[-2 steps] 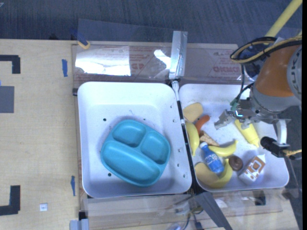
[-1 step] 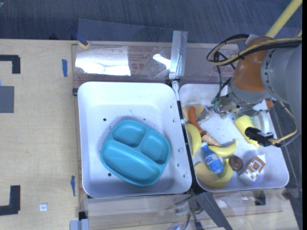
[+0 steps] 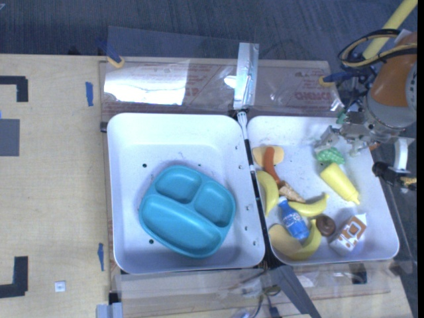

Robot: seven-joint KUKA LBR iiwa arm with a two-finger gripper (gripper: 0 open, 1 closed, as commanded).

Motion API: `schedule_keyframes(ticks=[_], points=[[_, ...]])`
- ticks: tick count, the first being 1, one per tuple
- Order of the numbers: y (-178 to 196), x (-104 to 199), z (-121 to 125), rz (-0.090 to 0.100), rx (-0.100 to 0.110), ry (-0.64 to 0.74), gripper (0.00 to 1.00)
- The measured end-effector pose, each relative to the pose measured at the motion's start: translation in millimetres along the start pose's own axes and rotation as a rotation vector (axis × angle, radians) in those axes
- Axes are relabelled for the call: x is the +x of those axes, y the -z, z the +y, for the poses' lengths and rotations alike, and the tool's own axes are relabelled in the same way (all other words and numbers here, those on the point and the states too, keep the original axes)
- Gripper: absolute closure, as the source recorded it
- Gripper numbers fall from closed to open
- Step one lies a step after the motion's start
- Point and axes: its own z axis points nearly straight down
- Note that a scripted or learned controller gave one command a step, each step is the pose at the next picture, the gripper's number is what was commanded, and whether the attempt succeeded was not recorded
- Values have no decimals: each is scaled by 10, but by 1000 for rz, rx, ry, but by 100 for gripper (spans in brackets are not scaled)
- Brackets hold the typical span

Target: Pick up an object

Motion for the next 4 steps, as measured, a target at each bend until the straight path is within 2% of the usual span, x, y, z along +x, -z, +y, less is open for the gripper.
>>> schedule_keyframes(ticks=[1,2,3,4], points=[[-12,8,-5,1,2,1,0],[-389,132,-51,1,2,107,0],[462,538,-15,-1,-7,470,0],[-393,124,277,8,16,559,0]])
